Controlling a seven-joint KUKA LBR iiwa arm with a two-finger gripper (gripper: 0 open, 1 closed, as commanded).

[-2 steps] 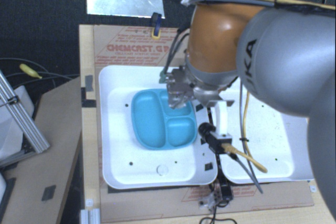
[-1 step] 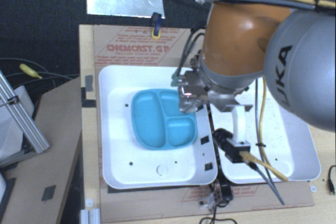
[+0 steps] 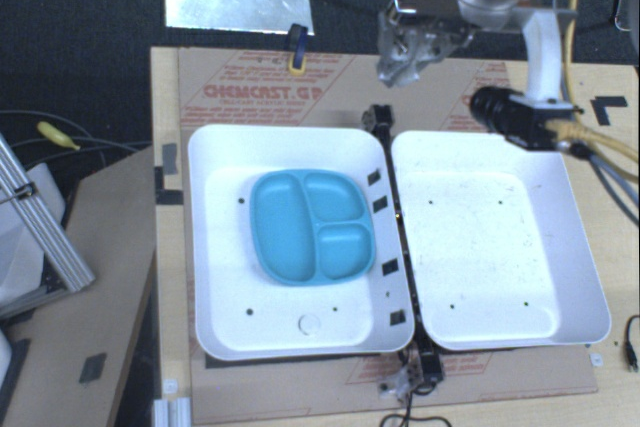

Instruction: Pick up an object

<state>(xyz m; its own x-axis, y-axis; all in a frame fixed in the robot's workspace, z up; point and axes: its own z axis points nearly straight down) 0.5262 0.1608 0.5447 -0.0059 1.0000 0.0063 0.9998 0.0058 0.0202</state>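
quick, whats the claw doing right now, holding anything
Claw: cannot be told whether open or closed; nothing seen in it. It hangs above the bench behind the bins, and the blue plate lies in the left bin.

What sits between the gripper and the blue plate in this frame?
In the camera view, bare brown board and the left bin's white rim and floor separate the gripper from the blue plate.

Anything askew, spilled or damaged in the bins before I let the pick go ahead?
Nothing alarming. The blue divided plate lies flat in the left bin, turned slightly askew to the bin's walls, with no spill or damage visible. The gripper hangs above the bench beyond the bins, well away from the plate.
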